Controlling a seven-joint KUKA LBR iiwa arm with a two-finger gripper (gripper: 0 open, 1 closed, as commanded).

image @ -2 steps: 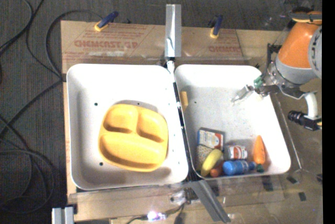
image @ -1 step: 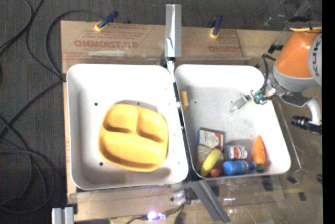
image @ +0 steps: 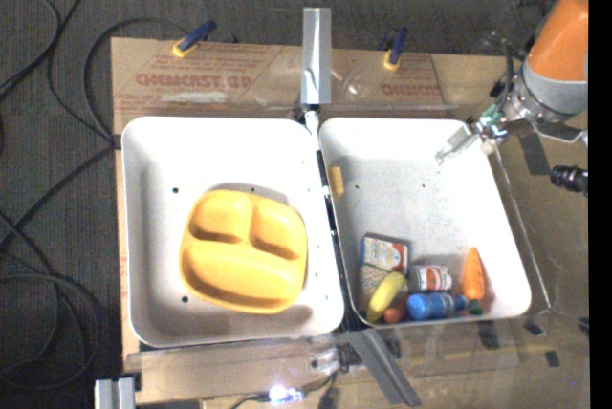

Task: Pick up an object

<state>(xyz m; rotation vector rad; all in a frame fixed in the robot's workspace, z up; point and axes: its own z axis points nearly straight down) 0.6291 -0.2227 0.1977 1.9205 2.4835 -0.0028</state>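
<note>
Hand (image: 457,146) hovered over the right white bin's (image: 421,187) far corner, well apart from the clutter; couldn't tell how wide the grip was, too small and blurry. Nothing picked yet. Best bet looked like the orange carrot-shaped toy (image: 473,273) in the near right corner: lay roughly front-to-back, long axis along the bin wall, green tip toward the near edge. Needed a long swing toward the near side, then closing across the narrow width, staying off the wall and the blue bottle (image: 435,306) just beside.
</note>
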